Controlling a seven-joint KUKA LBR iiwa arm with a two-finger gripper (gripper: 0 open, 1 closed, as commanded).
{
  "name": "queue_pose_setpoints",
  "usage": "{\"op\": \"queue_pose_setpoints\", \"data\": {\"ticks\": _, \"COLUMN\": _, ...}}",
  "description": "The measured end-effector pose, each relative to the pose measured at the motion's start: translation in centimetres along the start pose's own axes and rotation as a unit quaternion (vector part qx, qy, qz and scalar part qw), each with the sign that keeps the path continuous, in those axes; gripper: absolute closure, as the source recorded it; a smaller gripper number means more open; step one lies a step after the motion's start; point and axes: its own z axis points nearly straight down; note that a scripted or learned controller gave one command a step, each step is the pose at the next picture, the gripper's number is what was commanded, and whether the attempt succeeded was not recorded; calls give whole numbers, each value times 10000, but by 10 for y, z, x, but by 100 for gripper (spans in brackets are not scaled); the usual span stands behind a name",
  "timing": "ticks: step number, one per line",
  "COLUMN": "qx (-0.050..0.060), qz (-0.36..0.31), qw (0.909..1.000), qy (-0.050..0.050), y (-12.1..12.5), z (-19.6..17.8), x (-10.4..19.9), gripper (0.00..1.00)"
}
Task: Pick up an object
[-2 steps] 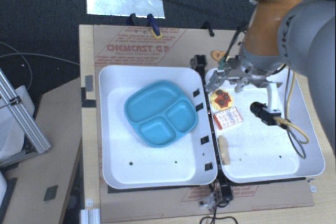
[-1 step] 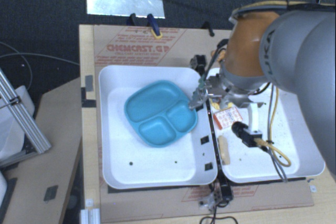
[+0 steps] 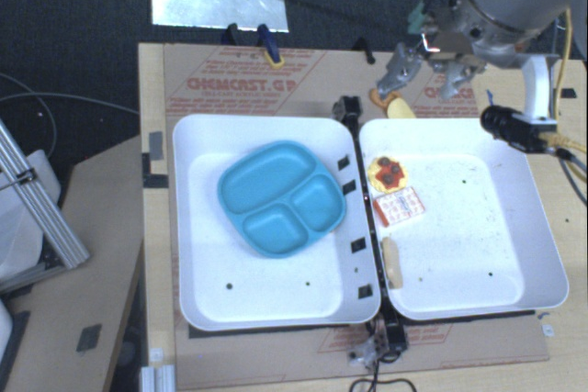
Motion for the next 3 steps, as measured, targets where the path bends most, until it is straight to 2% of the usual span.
{"op": "queue_pose_setpoints", "data": {"ticks": 1, "qx": 77, "qz": -1, "qw": 10000, "qy": 4, "y": -32, "z": 105, "x": 71, "gripper": 0}}
{"op": "queue_pose_setpoints", "data": {"ticks": 2, "qx": 54, "qz": -3, "qw": 10000, "qy": 8, "y": -57, "z": 74, "x": 125, "gripper": 0}}
{"op": "queue_pose_setpoints", "data": {"ticks": 3, "qx": 58, "qz": -13, "qw": 10000, "qy": 11, "y": -78, "z": 69, "x": 201, "gripper": 0}}
